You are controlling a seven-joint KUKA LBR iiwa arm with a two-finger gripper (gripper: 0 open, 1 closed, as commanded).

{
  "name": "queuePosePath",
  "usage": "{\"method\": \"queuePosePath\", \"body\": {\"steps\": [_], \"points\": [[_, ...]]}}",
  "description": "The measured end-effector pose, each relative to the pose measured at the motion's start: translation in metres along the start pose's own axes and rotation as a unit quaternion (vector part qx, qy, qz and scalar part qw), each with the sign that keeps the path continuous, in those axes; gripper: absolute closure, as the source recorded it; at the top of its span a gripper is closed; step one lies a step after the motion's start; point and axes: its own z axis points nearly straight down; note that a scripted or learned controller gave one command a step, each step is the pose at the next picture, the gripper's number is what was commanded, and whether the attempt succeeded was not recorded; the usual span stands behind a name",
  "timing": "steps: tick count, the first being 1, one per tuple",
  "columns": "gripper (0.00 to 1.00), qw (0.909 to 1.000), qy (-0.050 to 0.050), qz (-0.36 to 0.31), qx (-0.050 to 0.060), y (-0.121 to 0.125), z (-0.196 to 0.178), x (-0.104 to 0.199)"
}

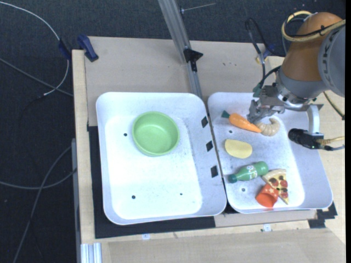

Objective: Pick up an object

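**Gripper low over crowded far end of the right bin**

The gripper (261, 112) sits down in the right bin (307, 199), near its far edge, right beside the carrot (243, 123) and a pale curled piece (270, 127), possibly a shrimp. From above I cannot tell whether it is open or closed, or whether anything sits in it.

The likely trouble: those two items lie touching or nearly so, and a closing grip could catch only an edge, nudge one aside, or pinch both and drop them on the lift.

The carrot is orange, tapered, with a green stub, lying tilted toward the bin's inner wall. Nearer the front edge lie a yellow slice (238, 148), a green bottle (249, 172) and a pizza wedge (277, 183). A green bowl (156, 133) rests in the left bin (159, 207).
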Motion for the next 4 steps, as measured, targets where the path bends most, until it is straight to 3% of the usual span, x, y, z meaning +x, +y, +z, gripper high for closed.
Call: {"method": "queuePosePath", "body": {"steps": [1,2,4], "points": [[1.0,1.0,0.0,0.0,-0.001,-0.004,-0.066,0.002],[1.0,1.0,0.0,0.0,0.0,-0.003,-0.099,0.003],[1.0,1.0,0.002,-0.002,0.008,-0.022,-0.105,0.115]]}}
